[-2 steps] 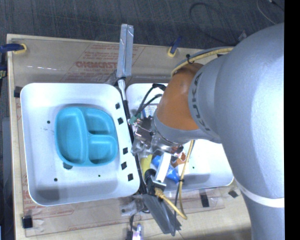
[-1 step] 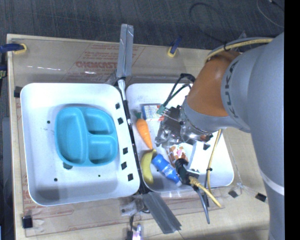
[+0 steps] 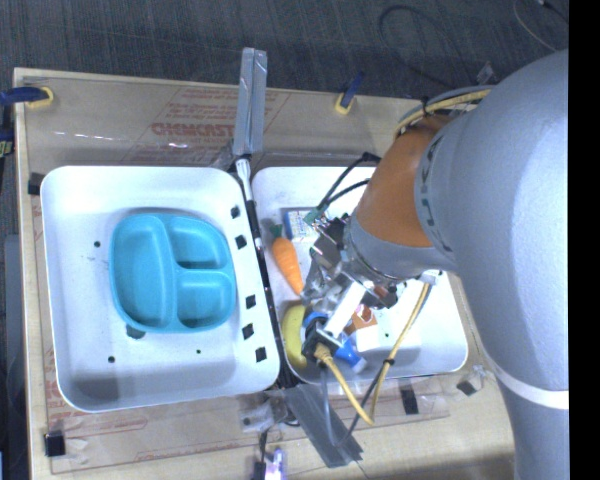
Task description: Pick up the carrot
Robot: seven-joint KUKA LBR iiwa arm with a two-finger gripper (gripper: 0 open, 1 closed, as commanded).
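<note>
A: Starting at nine o'clock, what is sitting in the left bin (image 3: 70, 298)?

B: A blue divided tray (image 3: 175, 271) is lying flat near its middle, one long compartment on the nine o'clock side and two smaller ones toward three o'clock. Nothing is resting in its compartments.

A: And moving toward three o'clock?

B: The two bins are meeting along a divider with black clips. Just past it, in the right bin (image 3: 280, 183), the carrot (image 3: 286, 262) is lying on the white floor close to the bin's nine o'clock wall. Its green stub is pointing toward twelve o'clock and its orange tip is angling toward five o'clock.

A: Is anything touching it?

B: The gripper's mechanism is sitting right beside it, on its three o'clock side; whether they are touching is unclear. A yellow-green rounded object (image 3: 295, 333) is lying at the carrot's six o'clock, near the bin's lower corner.

A: What is the gripper (image 3: 325, 333) doing?

B: It is reaching down into the right bin, at the carrot's five o'clock, with cables looping around it. Wiring and housing are crowding its fingers, so one cannot tell whether they are spread or pressed together. The carrot is not sitting between them.

A: And farther toward three o'clock?

B: The grey arm (image 3: 510, 228), with its orange band (image 3: 395, 203), is covering much of the right bin.
</note>
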